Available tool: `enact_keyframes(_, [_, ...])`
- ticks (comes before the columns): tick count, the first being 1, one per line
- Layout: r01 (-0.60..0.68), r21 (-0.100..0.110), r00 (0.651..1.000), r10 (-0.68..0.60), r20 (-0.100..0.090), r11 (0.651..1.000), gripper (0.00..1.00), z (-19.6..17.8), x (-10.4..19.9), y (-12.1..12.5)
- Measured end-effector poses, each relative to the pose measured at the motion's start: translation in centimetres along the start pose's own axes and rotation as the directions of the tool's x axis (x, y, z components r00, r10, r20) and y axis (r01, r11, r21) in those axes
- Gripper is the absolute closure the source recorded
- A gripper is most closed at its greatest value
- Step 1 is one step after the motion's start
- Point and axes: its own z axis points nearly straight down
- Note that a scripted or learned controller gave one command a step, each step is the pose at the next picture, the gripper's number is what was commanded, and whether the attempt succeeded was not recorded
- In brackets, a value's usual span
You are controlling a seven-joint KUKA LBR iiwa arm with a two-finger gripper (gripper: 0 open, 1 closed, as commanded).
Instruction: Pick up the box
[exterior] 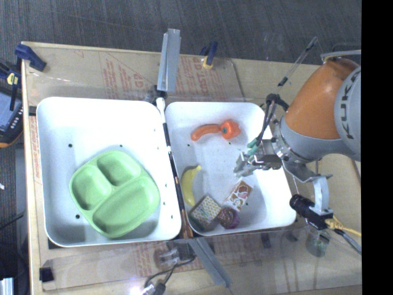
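Over the right white bin [270, 217], metal two-finger gripper [244, 166] hovers, fingers spread, holding nothing; small red-and-white printed box [239, 195] lies just below it, beside a patterned packet [206, 211].

Green tray [115, 192] in the left bin [52, 118]; carrot [214, 130], banana [188, 185] (right bin [184, 112]).

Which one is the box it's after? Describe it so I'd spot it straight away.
Look in the right bin, near its front edge. The box is a small flat carton, white with red-brown print, lying just below the gripper. Unlike the yellow banana and dark round fruit nearby, it is rectangular.
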Motion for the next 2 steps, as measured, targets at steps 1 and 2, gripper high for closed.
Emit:
enact_keyframes(1, [0.084,0.006,0.996,-0.084,-0.001,0.996,0.00,10.8,5.0,-0.1])
enact_keyframes(2, [0.216,0.001,0.976,-0.216,0.000,0.976,0.00,5.8,-0.1,-0.1])
